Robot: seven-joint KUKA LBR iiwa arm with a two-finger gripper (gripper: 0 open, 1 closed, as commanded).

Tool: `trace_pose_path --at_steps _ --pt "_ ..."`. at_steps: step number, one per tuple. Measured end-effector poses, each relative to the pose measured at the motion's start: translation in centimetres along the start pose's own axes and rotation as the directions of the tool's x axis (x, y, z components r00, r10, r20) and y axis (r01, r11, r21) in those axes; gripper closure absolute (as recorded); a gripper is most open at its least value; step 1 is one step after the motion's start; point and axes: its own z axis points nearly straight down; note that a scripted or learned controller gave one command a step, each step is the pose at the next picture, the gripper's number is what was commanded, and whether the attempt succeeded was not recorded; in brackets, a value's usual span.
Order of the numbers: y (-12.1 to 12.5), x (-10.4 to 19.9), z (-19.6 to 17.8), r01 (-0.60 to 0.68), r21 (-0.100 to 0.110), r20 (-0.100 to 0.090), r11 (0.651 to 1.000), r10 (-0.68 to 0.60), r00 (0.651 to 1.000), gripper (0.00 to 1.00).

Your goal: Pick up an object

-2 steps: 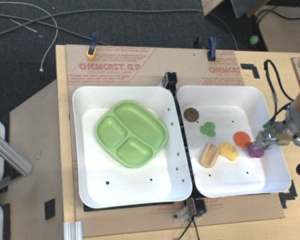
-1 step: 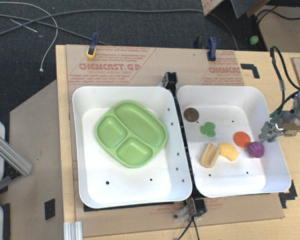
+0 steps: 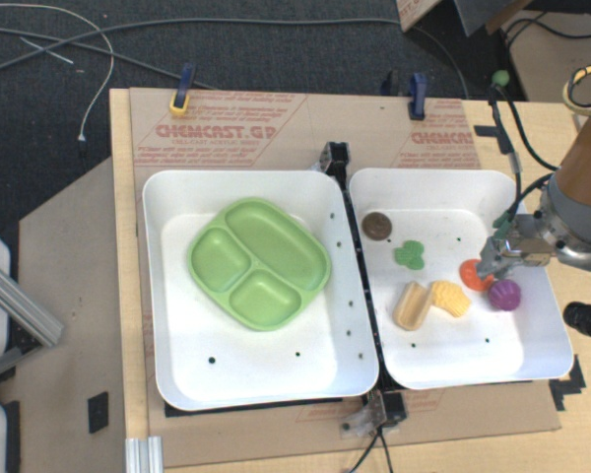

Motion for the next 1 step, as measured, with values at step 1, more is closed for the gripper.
trace_pose_path --at_steps 1 --pt "-0.81 4.77 0.78 -0.001 0.004 -0.001 1.000 0.001 1.000 1.00"
